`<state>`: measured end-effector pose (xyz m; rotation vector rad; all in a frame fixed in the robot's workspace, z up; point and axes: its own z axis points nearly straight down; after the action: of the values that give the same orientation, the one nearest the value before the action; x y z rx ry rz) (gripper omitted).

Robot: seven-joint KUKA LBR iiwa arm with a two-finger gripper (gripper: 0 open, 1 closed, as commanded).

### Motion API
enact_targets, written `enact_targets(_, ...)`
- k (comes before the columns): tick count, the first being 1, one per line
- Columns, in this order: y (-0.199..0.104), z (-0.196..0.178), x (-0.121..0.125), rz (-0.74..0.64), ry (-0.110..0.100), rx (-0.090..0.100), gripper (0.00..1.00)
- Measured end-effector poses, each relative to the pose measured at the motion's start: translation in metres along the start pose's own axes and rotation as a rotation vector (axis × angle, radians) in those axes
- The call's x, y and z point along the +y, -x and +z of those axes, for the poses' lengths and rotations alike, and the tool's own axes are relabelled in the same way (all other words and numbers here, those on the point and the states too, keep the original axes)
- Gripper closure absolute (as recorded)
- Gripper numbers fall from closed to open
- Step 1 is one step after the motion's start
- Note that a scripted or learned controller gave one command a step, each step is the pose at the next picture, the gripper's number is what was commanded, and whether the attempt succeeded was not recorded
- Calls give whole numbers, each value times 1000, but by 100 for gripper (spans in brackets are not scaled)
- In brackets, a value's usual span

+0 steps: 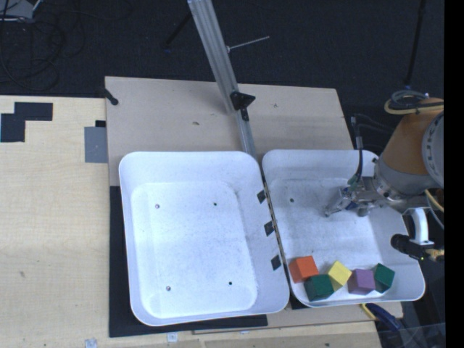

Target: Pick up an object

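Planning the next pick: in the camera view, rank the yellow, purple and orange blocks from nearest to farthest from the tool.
From the tool in the right bin:
1. Yellow block, directly below it at the bin's near edge.
2. Purple block and orange block, to the yellow block's right and left; too close to call.

Pale wooden bench [51, 216], dark floor [326, 27]

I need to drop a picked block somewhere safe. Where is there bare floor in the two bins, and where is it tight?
The left bin has a bare floor from wall to wall. In the right bin, the far-left stretch beside the divider is free. Its near edge is crowded: orange block, dark green block, yellow block, purple block, green block. The tool occupies mid-right.
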<state>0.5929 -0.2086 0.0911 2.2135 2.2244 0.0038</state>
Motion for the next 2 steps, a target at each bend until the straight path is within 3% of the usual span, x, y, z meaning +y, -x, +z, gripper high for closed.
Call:
enact_targets(1, 1, 0, 62, 2, -1, 0, 0)
enact_targets(2, 0, -9, 60, -1, -8, 0, 100)
